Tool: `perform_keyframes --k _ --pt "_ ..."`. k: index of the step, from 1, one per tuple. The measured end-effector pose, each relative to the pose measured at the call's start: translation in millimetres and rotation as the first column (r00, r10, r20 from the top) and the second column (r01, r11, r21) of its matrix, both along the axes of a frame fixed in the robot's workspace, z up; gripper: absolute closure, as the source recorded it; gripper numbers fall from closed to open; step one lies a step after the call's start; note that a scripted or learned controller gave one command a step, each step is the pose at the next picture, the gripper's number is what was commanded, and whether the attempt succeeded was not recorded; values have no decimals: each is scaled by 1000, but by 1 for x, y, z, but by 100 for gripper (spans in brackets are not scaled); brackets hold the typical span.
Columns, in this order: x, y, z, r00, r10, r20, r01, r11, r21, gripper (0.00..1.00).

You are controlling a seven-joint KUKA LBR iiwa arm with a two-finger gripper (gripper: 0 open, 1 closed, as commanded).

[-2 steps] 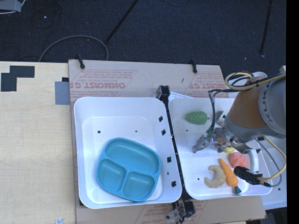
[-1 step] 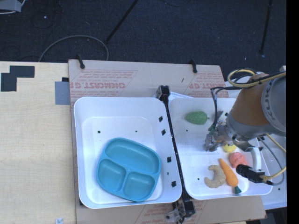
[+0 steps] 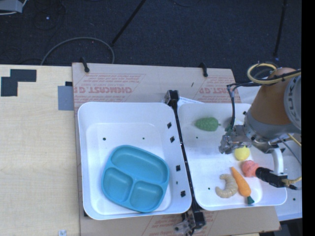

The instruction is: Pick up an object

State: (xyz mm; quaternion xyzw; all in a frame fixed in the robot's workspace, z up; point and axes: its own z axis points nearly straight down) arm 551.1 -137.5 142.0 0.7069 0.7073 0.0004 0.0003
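Note:
My gripper [image 3: 229,145] hangs low over the right bin [image 3: 206,200], near its middle right. A small yellow thing [image 3: 242,154] lies just to the gripper's lower right, close to it or touching; I cannot tell which. Below that sits a pink-red lump [image 3: 250,167]. An orange carrot [image 3: 240,181] with a green tip lies toward the bin's front, and a beige curved piece [image 3: 226,187] rests beside it. A green oval thing [image 3: 206,124] lies apart at the back of the bin, left of the arm.
The left bin [image 3: 88,132] holds a blue divided plate [image 3: 135,177] in its front half. A black divider [image 3: 179,151] runs between the two bins. The grey and orange arm [image 3: 273,104] covers the right bin's back right corner.

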Motion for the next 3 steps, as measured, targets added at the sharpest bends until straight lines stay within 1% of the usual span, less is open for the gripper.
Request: perform_keyframes --k 2,3 --pt "2 -3 85 1000 1 1 -1 1000 -1 100" --pt "8 51 91 1000 5 -2 -5 1000 2 100"
